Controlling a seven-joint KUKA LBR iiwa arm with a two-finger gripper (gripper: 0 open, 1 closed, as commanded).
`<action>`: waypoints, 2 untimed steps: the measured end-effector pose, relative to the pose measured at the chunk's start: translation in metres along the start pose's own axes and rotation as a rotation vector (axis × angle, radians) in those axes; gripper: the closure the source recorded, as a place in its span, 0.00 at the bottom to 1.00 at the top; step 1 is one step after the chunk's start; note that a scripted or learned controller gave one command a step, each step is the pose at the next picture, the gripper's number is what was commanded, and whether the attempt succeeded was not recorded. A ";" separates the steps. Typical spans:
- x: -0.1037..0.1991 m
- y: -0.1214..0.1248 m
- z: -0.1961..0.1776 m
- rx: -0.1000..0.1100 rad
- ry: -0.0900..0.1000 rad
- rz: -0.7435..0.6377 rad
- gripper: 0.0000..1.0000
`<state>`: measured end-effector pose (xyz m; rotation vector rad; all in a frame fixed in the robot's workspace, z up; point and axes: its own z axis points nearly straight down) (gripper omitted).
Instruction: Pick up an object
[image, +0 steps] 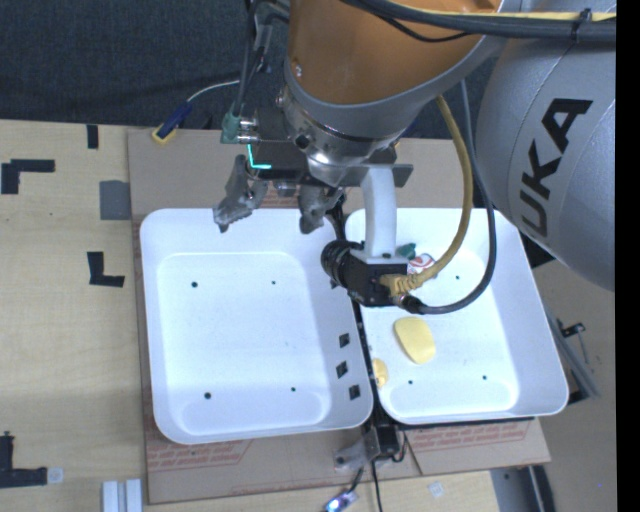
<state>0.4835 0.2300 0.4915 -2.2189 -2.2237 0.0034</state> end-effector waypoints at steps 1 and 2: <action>0.001 0.000 -0.010 0.000 -0.001 -0.002 1.00; 0.001 0.000 -0.009 0.002 -0.001 -0.002 0.00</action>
